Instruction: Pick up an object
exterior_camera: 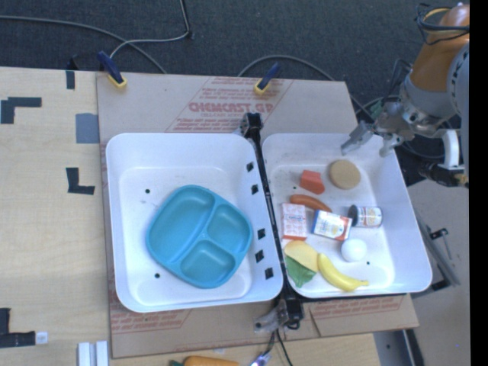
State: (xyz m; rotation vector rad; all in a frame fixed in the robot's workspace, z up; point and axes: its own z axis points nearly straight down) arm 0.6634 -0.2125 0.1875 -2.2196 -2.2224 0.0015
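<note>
Over the far right corner of the right bin (pixel 402 204), the tool (pixel 370 137) hangs with its two fingers spread apart, nothing between them. Released, above the bin rim, not touching any item.

Nearest candidate: tan round cookie-like disc (pixel 345 174), just near-left of the tool, lying flat on the bin floor beside the red block (pixel 311 181). Judged light and stiff, likely a plastic toy; low profile, so the fingers must straddle its edge across the diameter. Could slide on the smooth white floor.

Other items, nearer in the bin: sausage (pixel 308 202), small jar (pixel 367 216) on its side (round, may roll), two flat packets (pixel 331 225), white egg (pixel 353 250) (slippery, round), banana (pixel 339 274) (curved; take mid-body, across the narrow width), yellow-green wedge (pixel 299 256).

Left bin (pixel 126 204) holds a blue divided plate (pixel 200 236); wide and flat, judged poor for a two-finger pinch except at the rim.
</note>
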